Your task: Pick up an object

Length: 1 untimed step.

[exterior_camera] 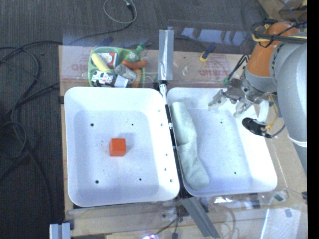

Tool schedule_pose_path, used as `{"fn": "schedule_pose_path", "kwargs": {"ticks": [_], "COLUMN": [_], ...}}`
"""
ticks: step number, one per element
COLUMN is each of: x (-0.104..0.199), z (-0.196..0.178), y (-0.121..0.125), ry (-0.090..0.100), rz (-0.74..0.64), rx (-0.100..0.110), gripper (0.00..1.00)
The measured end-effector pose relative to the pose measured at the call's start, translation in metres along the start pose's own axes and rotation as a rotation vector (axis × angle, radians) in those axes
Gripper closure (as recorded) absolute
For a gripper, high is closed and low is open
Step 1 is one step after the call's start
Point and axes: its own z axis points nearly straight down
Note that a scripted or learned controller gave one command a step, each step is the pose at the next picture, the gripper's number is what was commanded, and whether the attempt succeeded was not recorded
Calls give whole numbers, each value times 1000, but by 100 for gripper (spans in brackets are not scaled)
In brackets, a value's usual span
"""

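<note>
The tool [228,102] hangs spread open over the right bin [259,178], grasping nothing; no writing is legible.

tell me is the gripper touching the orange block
Apart. The camera view shows the gripper over the right bin, the orange block in the left bin.

Two white bins [75,133], one orange cube [117,147], one rolled pale cloth [187,143], one green basket [92,68].
</note>
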Motion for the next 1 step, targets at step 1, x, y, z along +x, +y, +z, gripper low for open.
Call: {"fn": "schedule_pose_path", "kwargs": {"ticks": [1], "x": [26], "z": [37], "y": [-52], "ry": [2], "rz": [3], "rx": [-9], "gripper": [0]}}
